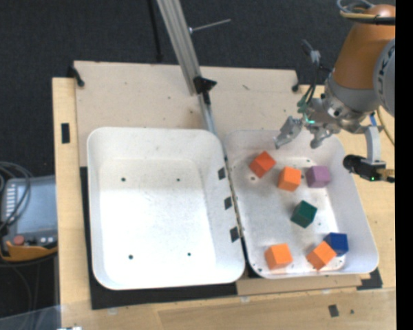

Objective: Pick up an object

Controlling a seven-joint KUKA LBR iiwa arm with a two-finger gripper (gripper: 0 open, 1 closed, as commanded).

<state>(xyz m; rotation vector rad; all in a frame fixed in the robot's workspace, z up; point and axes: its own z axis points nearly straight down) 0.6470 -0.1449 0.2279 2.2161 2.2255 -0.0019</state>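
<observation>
**Jaws spread open over the right bin's far edge, gripping nothing**

Jaws are spread apart, two grey fingers with a clear gap between them and nothing in that gap. That's the gripper (303,135), hanging over the far rim of the right bin (361,205), with the orange-banded arm (361,53) coming in from the upper right.

Closest thing to it is the red-orange cube (263,163), sitting just below and to the left of the left finger, not touching. Next to that, a bit nearer the camera, is an orange cube (289,179), and right beside it on the right a purple cube (319,176), which lies pretty much straight below the right finger. All three are near the jaws but apart from them.

Further down the bin there's a dark green cube (303,214) on its own in the middle. Along the near wall: another orange cube (278,256) on the left, then an orange cube (321,255) touching a blue cube (336,243) in the near right corner.

Left bin (103,184) sits side by side with it, and a metal pole (182,40) slants up from between the two bins.
</observation>
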